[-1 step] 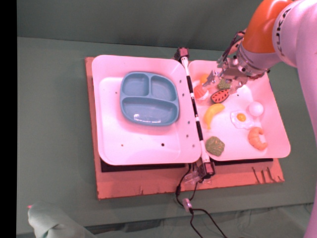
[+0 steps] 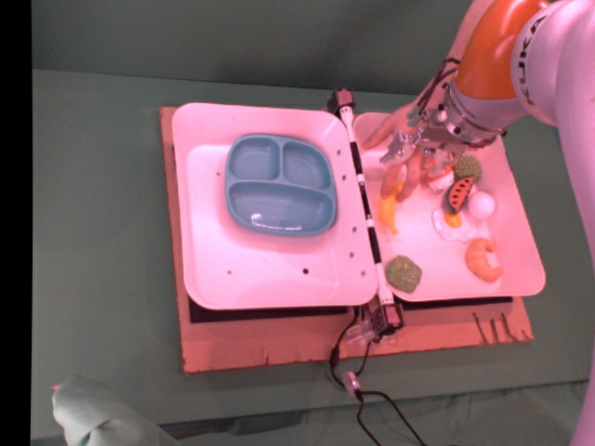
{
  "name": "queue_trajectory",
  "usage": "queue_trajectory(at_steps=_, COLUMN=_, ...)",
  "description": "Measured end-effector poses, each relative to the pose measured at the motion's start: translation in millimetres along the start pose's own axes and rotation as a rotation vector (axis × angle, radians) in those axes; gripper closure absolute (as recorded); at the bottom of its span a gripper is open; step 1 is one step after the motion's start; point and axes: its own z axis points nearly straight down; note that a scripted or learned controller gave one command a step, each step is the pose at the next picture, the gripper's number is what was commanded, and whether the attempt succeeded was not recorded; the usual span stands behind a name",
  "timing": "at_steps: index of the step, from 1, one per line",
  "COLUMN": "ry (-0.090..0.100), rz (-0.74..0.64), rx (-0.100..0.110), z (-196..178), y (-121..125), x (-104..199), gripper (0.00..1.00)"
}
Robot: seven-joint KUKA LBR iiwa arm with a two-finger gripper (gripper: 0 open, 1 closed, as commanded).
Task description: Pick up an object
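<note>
- gripper [image 2: 402,167]: upper right of frame, low over the right bin [image 2: 521,277]; whether it is parted or closed, cannot tell
- banana [image 2: 388,212]: centre-right, just below the gripper, near the divider; likely light, stiff, smooth plastic toy, may slip; best pinched across its middle

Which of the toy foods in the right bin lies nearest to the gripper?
The yellow banana-like piece by the divider: it sits just below the gripper. The croissant and the green leafy piece lie at the bin's front, much farther away.
</note>
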Motion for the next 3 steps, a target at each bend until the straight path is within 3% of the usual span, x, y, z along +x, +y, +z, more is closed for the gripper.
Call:
queue_trajectory(at_steps=2, ry=-0.004, rz=0.001, rx=0.002, z=87, y=9, x=-4, gripper=0.0)
queue_trajectory(at_steps=3, ry=-0.006, rz=0.0, rx=-0.012, z=98, y=13, x=-6, gripper=0.0)
